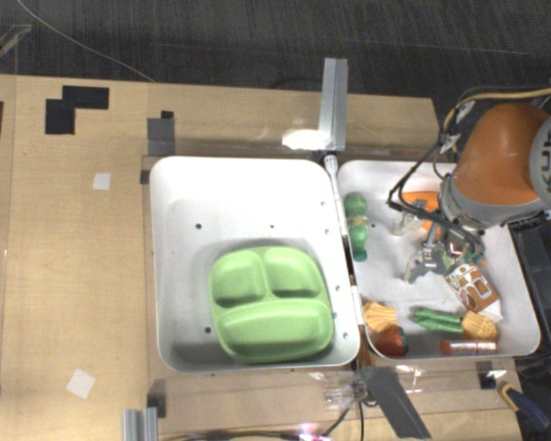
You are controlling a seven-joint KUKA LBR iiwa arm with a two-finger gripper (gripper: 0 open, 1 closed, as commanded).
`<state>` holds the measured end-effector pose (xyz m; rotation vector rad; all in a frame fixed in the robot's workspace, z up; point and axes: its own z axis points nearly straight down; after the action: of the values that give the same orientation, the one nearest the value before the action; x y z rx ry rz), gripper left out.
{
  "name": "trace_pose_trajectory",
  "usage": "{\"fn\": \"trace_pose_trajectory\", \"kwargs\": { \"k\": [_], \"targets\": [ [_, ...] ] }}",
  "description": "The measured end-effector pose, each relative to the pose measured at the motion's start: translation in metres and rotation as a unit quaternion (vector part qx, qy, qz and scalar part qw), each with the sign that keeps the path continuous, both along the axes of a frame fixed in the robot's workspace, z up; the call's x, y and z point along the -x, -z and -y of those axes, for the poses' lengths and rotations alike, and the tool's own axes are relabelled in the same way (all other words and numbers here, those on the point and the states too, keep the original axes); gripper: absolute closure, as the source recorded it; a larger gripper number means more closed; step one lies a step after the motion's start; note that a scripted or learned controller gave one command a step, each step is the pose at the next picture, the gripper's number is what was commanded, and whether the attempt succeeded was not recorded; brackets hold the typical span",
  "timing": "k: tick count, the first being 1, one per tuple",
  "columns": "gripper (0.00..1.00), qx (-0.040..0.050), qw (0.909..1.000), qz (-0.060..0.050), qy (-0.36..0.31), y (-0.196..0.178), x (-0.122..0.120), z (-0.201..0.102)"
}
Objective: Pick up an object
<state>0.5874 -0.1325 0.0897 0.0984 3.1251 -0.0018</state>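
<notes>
Gripper (pixel 429 263) hanging low over right bin (pixel 525 312), tips near bin floor; cannot tell whether it is open or closed, nothing visibly between tips. Brown-white packet (pixel 473 286) lying just right of gripper. Green bean-like piece (pixel 438 320) sitting just below it, yellow waffle-like piece (pixel 478 325) and red-white stick (pixel 468 345) further down-right. Yellow piece (pixel 379 316) and red ball (pixel 391 342) lying down-left. Green item (pixel 356 217) resting left, against divider. Green divided tray (pixel 270 304) sitting well left, in left bin (pixel 179 246). Both bins resting on table (pixel 64 274).
</notes>
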Motion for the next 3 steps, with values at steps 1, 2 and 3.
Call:
{"fn": "trace_pose_trajectory", "kwargs": {
  "k": [1, 2, 3],
  "targets": [
    [0.00, 0.0007, 0.9927, -0.002, -0.120, -0.019, -0.001, -0.024],
    [0.00, 0.0013, 0.9932, 0.002, -0.116, -0.001, 0.029, -0.017],
    [0.00, 0.0009, 0.9920, -0.003, -0.126, 0.001, -0.084, -0.026]
  ]
}}
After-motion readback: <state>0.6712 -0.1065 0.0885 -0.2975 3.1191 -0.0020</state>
